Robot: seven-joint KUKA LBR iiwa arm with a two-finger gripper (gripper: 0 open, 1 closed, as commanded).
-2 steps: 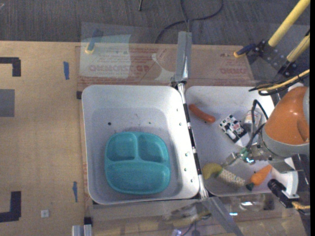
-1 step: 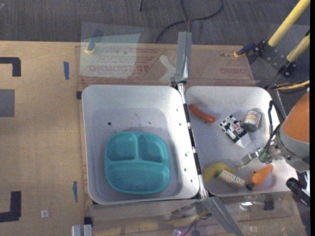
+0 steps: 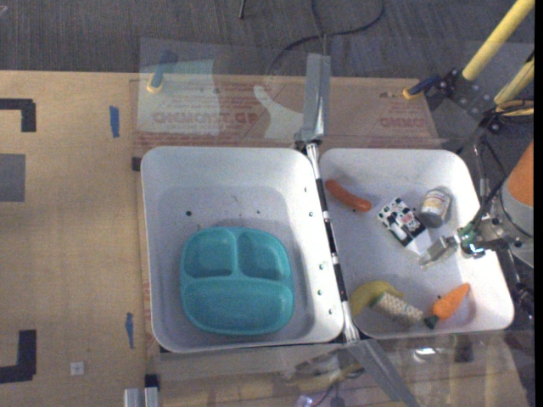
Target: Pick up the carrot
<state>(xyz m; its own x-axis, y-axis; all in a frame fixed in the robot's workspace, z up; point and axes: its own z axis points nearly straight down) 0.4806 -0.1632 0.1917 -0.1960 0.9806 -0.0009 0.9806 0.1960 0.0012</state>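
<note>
The carrot (image 3: 452,300), orange with a small green top at its left end, lies tilted in the front right corner of the right bin (image 3: 475,176). My gripper (image 3: 442,248) reaches in from the right edge of that bin. It hangs a little behind the carrot in the view, apart from it. Nothing shows in its grasp.
The right bin also holds an orange sausage (image 3: 348,195), a black-and-white carton (image 3: 401,220), a small can (image 3: 435,206), a banana (image 3: 373,294) and a speckled item (image 3: 402,309) just left of the carrot. A teal divided plate (image 3: 237,280) lies in the left bin (image 3: 161,185).
</note>
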